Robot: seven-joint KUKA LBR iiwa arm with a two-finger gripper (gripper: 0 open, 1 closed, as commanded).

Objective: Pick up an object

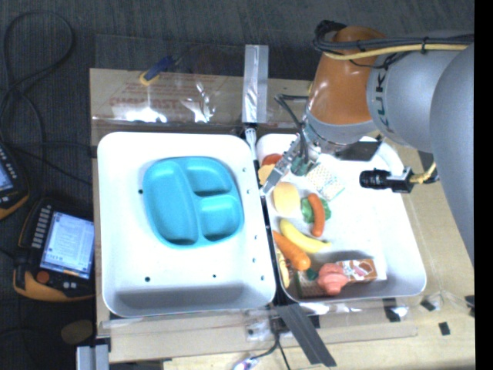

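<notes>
My gripper (286,166) hangs low over the far left part of the right bin (400,230), under the orange wrist band. Just below it lies a pale yellow round piece (286,199). A carrot-like piece with a green end (316,214) rests to the right of that, and a yellow banana (302,239) lies beneath. An orange carrot (293,253) sits along the bin's left wall. A pink and red packaged item (343,274) lies at the near edge. Something red (270,160) peeks out left of the gripper. Nothing shows between the fingers.
The left bin (123,284) holds a blue divided tray (194,199). A white dotted packet (326,179) lies right of the gripper. The arm's grey body covers the far right. A handheld screen device (62,245) lies off the bench at the left.
</notes>
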